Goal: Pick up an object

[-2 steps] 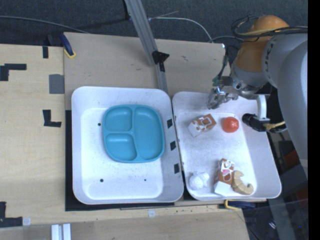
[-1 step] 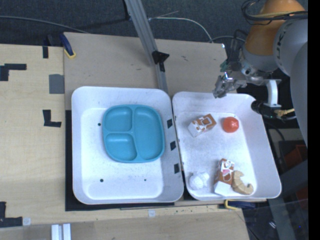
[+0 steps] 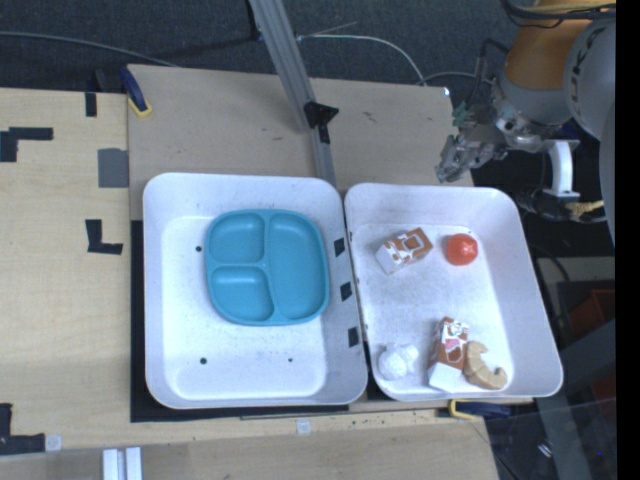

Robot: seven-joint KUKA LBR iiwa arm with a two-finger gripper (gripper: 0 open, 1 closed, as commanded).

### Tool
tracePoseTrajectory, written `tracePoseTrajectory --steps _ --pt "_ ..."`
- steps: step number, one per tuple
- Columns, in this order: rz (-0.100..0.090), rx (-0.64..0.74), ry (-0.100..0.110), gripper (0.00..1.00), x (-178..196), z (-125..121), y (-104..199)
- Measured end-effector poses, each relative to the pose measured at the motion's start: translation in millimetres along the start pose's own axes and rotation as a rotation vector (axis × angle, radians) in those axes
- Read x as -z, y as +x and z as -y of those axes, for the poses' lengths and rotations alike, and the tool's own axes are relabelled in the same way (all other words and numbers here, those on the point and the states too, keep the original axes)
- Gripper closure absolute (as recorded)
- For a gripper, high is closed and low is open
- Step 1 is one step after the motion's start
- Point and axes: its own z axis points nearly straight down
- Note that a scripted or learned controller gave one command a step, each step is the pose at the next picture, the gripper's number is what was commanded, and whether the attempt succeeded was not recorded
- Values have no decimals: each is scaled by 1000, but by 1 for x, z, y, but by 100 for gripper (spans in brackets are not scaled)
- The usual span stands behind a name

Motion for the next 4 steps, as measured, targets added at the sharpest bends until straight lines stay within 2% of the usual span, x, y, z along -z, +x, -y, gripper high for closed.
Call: tracePoseTrajectory --steps 2,3,4 --pt "-3 6 5 100 6 8 120" --pt "-1 4 6 100 -1 10 164" --pt "-2 5 8 100 -19 24 222"
